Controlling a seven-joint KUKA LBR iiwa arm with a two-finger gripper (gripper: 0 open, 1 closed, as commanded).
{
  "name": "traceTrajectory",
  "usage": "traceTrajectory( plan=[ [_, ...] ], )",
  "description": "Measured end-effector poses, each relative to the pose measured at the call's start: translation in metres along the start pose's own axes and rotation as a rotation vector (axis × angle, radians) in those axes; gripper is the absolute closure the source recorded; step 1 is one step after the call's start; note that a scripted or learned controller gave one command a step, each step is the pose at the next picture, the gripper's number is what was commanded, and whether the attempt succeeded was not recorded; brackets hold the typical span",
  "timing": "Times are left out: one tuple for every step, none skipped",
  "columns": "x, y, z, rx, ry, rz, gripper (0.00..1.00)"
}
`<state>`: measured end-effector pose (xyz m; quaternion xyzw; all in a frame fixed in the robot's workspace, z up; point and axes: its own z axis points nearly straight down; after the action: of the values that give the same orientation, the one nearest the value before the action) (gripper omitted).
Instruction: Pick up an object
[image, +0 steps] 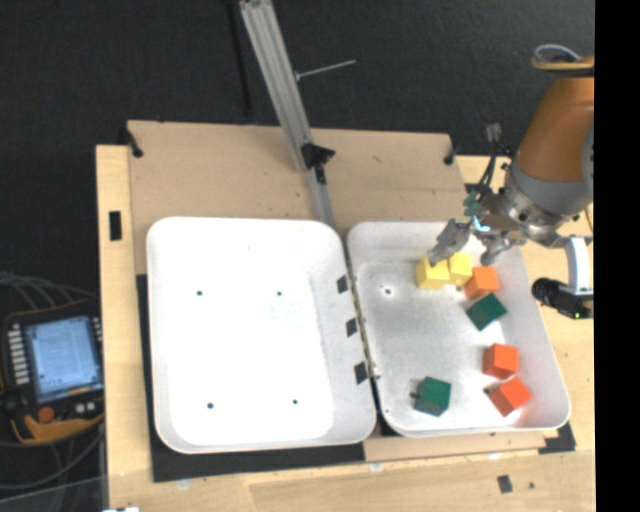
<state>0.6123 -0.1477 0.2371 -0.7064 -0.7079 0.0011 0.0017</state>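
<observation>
Spreading across most of the view, the pale wooden desk (260, 170) carries two shallow white plastic bins side by side. The left white bin (250, 330) lies bare, showing four small dark dots. The right white bin (440, 330) holds all the small blocks. Reaching in from the right, the grey arm with its orange band (560, 125) hangs over the far right corner of the right bin. A slanted grey metal pole (285, 90) runs from the far edge down to the gap between the bins. At the left edge, off the desk, sits a handheld control pendant with a lit blue screen (60, 360).

The end effector (468, 240) hovers at the far side of the right bin, just above two yellow cubes (442, 270) that touch each other. Its thin grey fingers (448, 240) look splayed apart, and nothing sits between them.

Just right of the yellow cubes is a small orange cube (482, 280), and touching its near side a dark green cube (486, 312). Nearer still along the right wall lie an orange-red cube (501, 358) and another orange-red cube (510, 395), just beside one another. A second dark green cube (432, 395) sits apart, near the bin's near edge.
</observation>
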Motion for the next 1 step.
traceTrajectory(
  plan=[
    [-0.0001, 0.0009, -0.003, -0.005, -0.001, -0.001, 0.0]
  ],
)
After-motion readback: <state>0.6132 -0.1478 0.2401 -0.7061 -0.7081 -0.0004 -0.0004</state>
